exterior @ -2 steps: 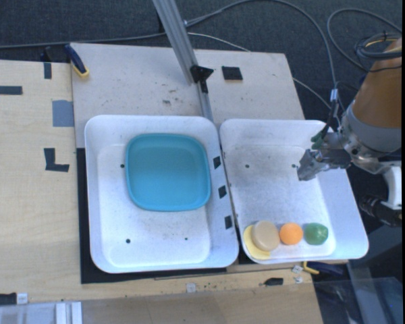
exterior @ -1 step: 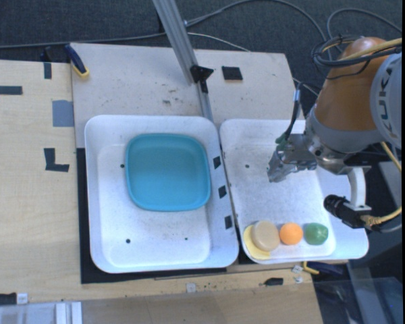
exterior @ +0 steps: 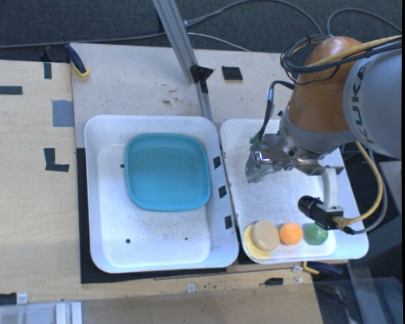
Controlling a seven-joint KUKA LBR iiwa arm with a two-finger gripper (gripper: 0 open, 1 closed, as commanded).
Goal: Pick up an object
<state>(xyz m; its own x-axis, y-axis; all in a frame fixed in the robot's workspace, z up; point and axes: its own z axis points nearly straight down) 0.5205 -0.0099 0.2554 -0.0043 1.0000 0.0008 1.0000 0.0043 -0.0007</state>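
We see gripper (exterior: pixel 255 171) over right bin (exterior: pixel 283 194), grip state unclear. Nearest things, tan puck (exterior: pixel 264 235) and orange ball (exterior: pixel 291 233), lie at six o'clock from it.

Two shallow white bins sit side by side on the table: the left bin (exterior: pixel 101 201) and the right bin (exterior: pixel 277 194); one blue plate (exterior: pixel 167 171) lies in the left bin; in the right bin, along its near edge, there are three small round things in a row: one beige round piece (exterior: pixel 264 235), one orange ball (exterior: pixel 291 233), and one green ball (exterior: pixel 315 233); one yellow dish (exterior: pixel 251 248) shows beneath the beige piece; one arm (exterior: pixel 337 93) reaches over the right bin.
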